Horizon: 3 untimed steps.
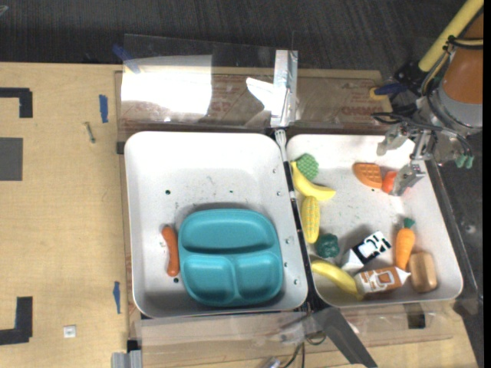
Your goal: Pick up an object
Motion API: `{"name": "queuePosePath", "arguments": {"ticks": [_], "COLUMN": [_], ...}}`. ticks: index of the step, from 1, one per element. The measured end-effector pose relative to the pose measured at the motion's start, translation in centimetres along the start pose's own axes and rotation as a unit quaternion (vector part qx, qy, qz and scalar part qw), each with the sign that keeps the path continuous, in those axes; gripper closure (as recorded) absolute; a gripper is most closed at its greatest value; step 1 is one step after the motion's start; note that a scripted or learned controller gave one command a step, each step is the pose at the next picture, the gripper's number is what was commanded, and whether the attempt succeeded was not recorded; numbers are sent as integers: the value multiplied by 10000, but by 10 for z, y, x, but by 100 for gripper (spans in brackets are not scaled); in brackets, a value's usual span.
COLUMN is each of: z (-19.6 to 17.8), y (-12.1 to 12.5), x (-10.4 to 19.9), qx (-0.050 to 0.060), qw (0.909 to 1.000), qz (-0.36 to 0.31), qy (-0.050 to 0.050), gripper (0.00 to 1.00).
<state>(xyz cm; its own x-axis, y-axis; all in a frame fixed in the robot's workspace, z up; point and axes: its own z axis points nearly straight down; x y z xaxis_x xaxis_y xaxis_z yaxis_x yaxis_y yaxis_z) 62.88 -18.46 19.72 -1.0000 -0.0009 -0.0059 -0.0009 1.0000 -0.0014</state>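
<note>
Seemingly the nearest candidate is the orange waffle piece [367, 175] at the back of the right bin [453, 282], just beside the gripper [408, 171], whose 2 fingers hang spread with nothing between them. Closing off-centre could nudge that flat piece away or catch the small red item [389, 181] touching it. Nearer the front lie 2 bananas [311, 187], corn [311, 218], a carrot [405, 238] and a bread roll [423, 271]. The left bin [146, 159] holds a teal divided tray [230, 255] and a sausage [173, 250].
</note>
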Motion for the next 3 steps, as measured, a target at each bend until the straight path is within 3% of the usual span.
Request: {"name": "queuePosePath", "arguments": {"ticks": [1,2,3], "z": [83,104,109], "y": [6,-13,-38], "x": [97,124,143], "qx": [28,37,18], "qw": [9995,9978,9974], "qz": [294,-646,-726], "qy": [-115,-117,-28], "gripper": [0,0,0]}}
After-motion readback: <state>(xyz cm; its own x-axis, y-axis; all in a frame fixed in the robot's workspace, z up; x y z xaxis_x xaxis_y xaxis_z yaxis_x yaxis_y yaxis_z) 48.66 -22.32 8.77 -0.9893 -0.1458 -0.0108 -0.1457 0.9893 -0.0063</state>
